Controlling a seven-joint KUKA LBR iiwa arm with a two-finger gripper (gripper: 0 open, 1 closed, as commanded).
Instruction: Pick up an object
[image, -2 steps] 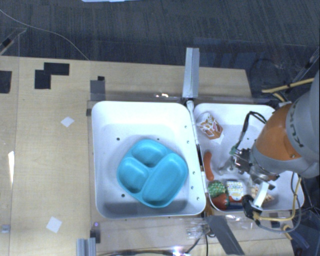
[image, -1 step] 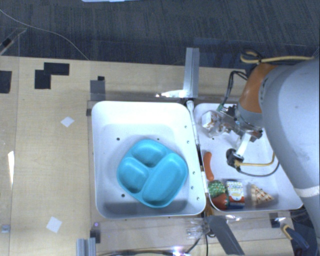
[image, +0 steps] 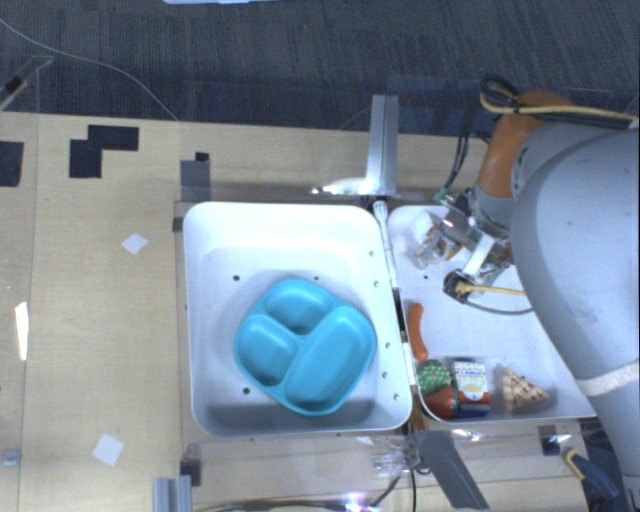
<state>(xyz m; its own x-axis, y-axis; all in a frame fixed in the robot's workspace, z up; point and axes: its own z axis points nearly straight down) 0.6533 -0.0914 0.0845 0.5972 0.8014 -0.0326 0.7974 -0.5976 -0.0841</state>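
Note:
My gripper (image: 437, 243) hangs over the far left part of the right bin (image: 520, 340), below the orange band of the arm. A blue three-compartment plate (image: 305, 345) lies in the left bin (image: 215, 300). In the right bin, an orange carrot-like piece (image: 416, 330) lies along the left wall. A green and red toy (image: 436, 385), a small labelled packet (image: 470, 383) and a tan wedge (image: 520, 388) sit at the near edge. The gripper stands apart from all of these, well behind them.
A metal divider rail (image: 392, 290) runs between the two bins, with an upright metal post (image: 384, 140) behind it. The big grey arm body (image: 580, 260) covers the right side of the right bin. A black cable end (image: 460, 287) dangles near the gripper.

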